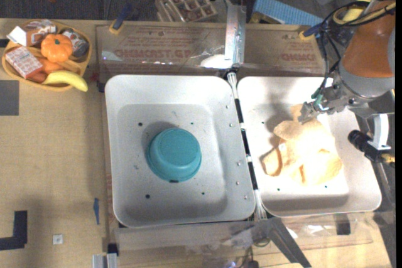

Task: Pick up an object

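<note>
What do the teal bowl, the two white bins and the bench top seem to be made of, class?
Bowl: probably plastic, matte; even teal colour with a soft sheen, no sharp glare.
Bins: likely moulded plastic, smooth; rounded corners and a stepped floor, one plain white.
Bench: looks like wood or board, matte; flat tan surface, but the grain is too faint to be sure.

Arm reaching in from the right, tool lowered.

The grey arm (370,72) enters from the right edge, its orange band sitting high near the upper right corner. Below the band the wrist angles down and to the left, ending in the tool (312,108), which points leftward and down. The tool is small and partly blurred, so its state cannot be read.
</note>
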Available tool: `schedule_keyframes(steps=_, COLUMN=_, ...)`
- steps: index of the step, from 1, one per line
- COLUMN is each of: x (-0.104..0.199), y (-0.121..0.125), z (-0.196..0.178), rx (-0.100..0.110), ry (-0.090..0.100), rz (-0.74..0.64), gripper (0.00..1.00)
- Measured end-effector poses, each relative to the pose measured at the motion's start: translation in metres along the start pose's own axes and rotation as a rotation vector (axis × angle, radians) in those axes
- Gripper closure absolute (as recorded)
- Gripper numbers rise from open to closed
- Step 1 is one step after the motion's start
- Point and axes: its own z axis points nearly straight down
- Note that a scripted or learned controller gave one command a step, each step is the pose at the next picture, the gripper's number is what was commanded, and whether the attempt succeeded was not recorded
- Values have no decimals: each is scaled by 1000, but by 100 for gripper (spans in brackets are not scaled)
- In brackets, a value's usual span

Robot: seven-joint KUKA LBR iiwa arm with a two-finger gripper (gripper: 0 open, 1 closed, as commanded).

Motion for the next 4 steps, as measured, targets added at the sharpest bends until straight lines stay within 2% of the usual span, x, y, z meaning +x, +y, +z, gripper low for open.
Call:
schedule_keyframes(steps=1, x=0, y=0, z=0, rx=0, ry=0, rz=0, gripper=0)
schedule_keyframes(steps=2, x=-33, y=-14, z=-31, rx=-3, ry=-2, rz=-334, gripper=0)
schedule_keyframes(steps=3, x=29, y=37, z=54, rx=0, ry=1, rz=-265, gripper=0)
schedule_keyframes(steps=4, x=38, y=24, z=79, rx=-5, ry=-1, rz=-213, gripper=0)
